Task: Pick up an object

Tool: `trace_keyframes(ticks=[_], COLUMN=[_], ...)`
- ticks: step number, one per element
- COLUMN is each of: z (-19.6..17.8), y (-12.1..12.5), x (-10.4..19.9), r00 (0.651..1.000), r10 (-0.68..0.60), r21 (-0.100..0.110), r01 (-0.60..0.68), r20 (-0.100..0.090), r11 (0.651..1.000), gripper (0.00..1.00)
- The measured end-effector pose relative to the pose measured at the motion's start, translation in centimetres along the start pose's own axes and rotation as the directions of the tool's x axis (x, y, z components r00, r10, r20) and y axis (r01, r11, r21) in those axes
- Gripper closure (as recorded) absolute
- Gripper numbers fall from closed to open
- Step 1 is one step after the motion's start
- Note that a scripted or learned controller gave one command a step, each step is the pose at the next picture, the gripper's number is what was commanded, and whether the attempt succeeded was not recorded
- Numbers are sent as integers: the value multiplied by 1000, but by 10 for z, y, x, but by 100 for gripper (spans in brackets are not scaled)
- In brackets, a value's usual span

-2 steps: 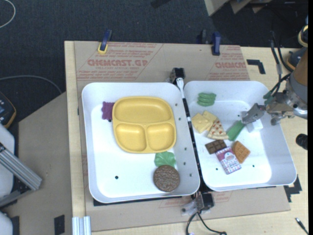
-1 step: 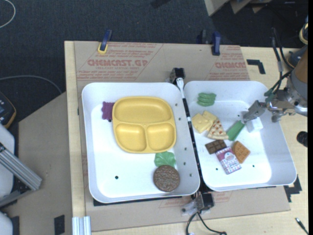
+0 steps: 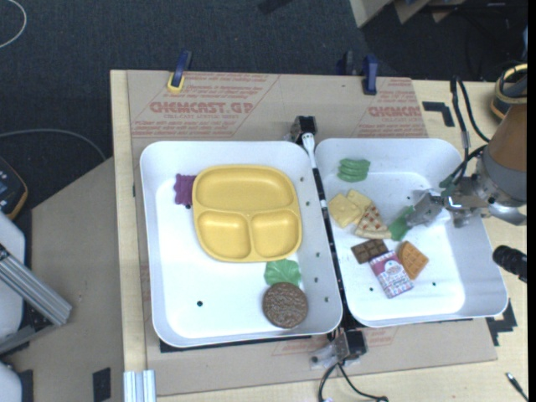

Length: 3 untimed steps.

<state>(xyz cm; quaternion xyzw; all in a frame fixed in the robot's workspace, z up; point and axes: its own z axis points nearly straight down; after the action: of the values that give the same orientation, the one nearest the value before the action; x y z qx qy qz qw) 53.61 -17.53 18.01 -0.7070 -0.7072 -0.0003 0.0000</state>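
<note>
Reading "CHEMCAST" twice, the brown board (image 3: pixel 251 103) lies under two white bins (image 3: pixel 167 249). The gripper (image 3: pixel 416 212) hangs over the right bin, fingers clamped on a green piece (image 3: pixel 401 223), beside one waffle (image 3: pixel 371 222).

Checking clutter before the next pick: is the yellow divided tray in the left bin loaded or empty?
Empty. The yellow tray shows bare yellow in all three compartments; the purple piece and green piece lie beside it in the left bin.
</note>
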Motion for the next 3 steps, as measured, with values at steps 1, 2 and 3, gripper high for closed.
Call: trace_keyframes(ticks=[1, 2, 3], z=[54, 90, 87], y=[-2, -2, -2], x=[6, 6, 6], r00=[1000, 1000, 1000], r10=[0, 0, 1], r21=[1, 2, 1], r01=[0, 0, -1], r20=[0, -1, 0], r11=[1000, 1000, 1000], gripper=[0, 0, 100])
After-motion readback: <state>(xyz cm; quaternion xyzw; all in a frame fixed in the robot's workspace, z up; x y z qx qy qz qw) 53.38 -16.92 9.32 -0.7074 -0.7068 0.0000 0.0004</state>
